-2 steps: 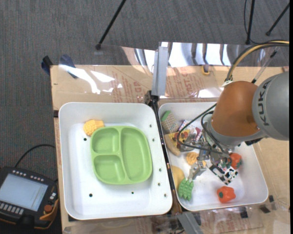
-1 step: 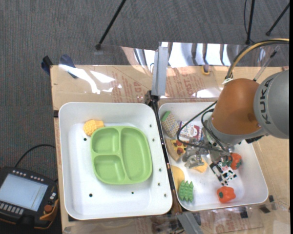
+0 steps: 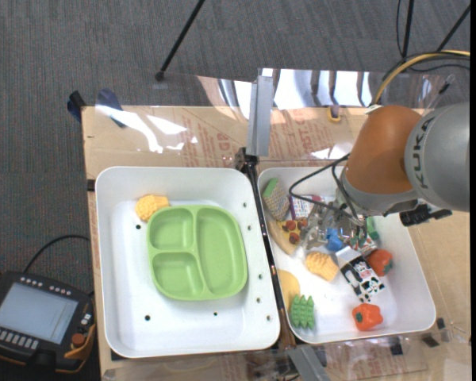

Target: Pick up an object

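My gripper (image 3: pixel 330 227) hangs low over the middle of the right bin (image 3: pixel 420 292), below the orange band of the arm. Right under it lie several small toys: a blue piece (image 3: pixel 335 242), a yellow corn-like piece (image 3: pixel 322 265) and a pizza slice toy (image 3: pixel 290 230). Nearby sit a black-and-white cow (image 3: pixel 363 280), a red toy (image 3: pixel 380 261), an orange pepper (image 3: pixel 367 317) and a green ridged block (image 3: pixel 303 311). The fingers blend into the clutter beneath them.
The left bin (image 3: pixel 119 308) holds a green three-compartment plate (image 3: pixel 197 252) and a small yellow toy (image 3: pixel 151 206) at its upper left. A metal divider post (image 3: pixel 258 125) stands between the bins at the back. A teach pendant (image 3: pixel 33 316) lies at lower left.
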`<action>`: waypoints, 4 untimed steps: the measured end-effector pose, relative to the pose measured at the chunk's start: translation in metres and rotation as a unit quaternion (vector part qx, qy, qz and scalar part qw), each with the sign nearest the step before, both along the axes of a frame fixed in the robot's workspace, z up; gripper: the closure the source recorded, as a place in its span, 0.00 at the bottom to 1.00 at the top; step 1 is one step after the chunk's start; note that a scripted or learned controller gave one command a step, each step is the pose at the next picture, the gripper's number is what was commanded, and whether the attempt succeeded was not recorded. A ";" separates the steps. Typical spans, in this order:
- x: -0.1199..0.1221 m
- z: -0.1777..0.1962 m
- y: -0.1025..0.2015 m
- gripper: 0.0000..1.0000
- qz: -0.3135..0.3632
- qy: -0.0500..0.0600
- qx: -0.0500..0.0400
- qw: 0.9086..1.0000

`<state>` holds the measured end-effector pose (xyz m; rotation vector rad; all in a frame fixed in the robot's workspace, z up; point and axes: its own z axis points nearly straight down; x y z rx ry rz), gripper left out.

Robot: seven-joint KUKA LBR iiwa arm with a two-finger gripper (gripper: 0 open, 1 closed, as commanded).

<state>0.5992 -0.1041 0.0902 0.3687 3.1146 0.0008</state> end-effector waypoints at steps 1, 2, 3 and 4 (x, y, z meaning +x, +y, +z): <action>-0.001 -0.001 0.001 0.00 0.001 0.001 0.000 1.000; 0.001 0.010 0.002 1.00 0.003 -0.001 0.000 1.000; 0.001 0.009 0.003 0.00 0.004 0.000 0.000 1.000; 0.002 0.020 0.004 1.00 0.008 -0.002 0.000 1.000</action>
